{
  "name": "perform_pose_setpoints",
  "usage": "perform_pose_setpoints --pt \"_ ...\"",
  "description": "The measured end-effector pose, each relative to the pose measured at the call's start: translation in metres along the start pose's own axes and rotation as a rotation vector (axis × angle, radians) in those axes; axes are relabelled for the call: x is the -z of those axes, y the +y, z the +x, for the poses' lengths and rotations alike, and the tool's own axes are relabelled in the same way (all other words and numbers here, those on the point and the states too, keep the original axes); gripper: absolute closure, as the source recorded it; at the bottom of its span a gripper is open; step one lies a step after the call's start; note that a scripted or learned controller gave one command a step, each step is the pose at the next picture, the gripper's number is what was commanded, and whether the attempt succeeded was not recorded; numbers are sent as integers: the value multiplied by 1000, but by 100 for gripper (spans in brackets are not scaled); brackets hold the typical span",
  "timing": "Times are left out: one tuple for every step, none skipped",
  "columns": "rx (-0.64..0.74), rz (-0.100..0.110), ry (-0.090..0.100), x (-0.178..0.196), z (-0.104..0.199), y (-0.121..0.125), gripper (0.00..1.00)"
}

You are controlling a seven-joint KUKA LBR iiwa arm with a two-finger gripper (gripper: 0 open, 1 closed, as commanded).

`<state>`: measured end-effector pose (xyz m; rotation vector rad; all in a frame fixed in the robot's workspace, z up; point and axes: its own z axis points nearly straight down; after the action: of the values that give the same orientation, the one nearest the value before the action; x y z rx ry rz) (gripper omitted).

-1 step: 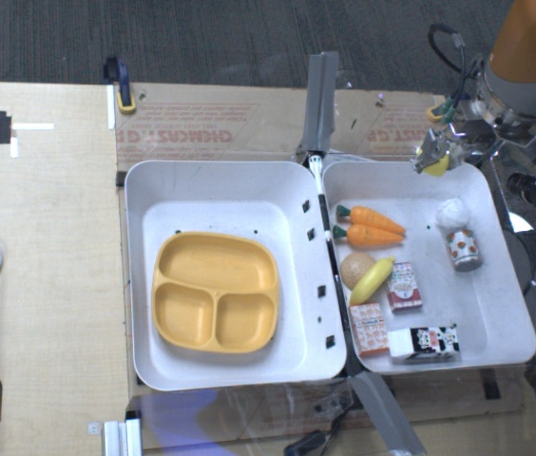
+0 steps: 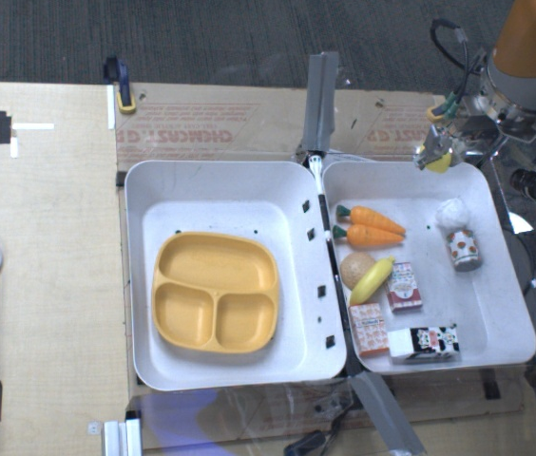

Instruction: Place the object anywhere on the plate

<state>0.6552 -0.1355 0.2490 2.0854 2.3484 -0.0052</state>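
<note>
Dark carpet lies behind the counter point(image 2: 49, 255), where the yellow plate point(image 2: 217, 291) sits alone in the left bin point(image 2: 144, 198). Right of the plate, the other bin point(image 2: 496, 207) holds carrots point(image 2: 373, 226), a banana point(image 2: 373, 279), a can point(image 2: 463, 248) and cartons. The tool point(image 2: 439, 155) hovers over that bin's far rim; whether it is pinching anything I cannot tell. Nothing blocks the plate.

I see my arm point(image 2: 532, 36) coming in from the upper right, its orange band uppermost and the grey wrist section just beneath it, with a loop of cable arching off its left side. The gripper point(image 2: 436, 155) hangs at the end, angled down and to the left, and the jaws' opening is too small to judge.
</note>
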Motion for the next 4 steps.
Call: perform_pose_setpoints --pt "192 1 3 -35 26 -37 100" --pt "388 -1 3 -58 97 -58 100" --pt "388 0 3 -58 96 -58 0" --pt "384 -1 2 -49 95 -57 100"
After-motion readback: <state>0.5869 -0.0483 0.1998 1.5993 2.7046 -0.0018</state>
